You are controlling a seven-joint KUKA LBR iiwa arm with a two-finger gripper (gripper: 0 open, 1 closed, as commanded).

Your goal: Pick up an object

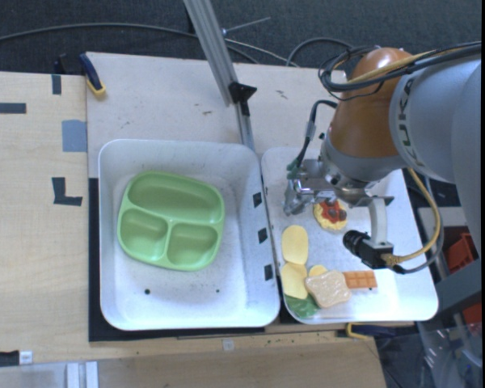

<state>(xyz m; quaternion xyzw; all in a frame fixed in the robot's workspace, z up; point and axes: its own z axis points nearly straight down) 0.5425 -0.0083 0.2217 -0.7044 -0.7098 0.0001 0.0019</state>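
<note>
My gripper [301, 198] hangs over the upper left part of the right bin [412, 297], its metal fingers pointing down, with nothing visible between them. Just right of it lies a small pizza-like toy with red topping [331, 214]. Below it rest a pale yellow oval piece [295, 244], a yellow slice [293, 280] over a green leaf [304, 306], a toast-shaped piece [330, 288] and an orange wafer [360, 280]. The arm's orange band and grey body cover the bin's top right.
The left bin [113, 297] holds a green divided plate [171, 220]. A slanted metal pole [214, 47] crosses the bench behind the bins. A black cable fitting [365, 247] hangs from the arm over the right bin.
</note>
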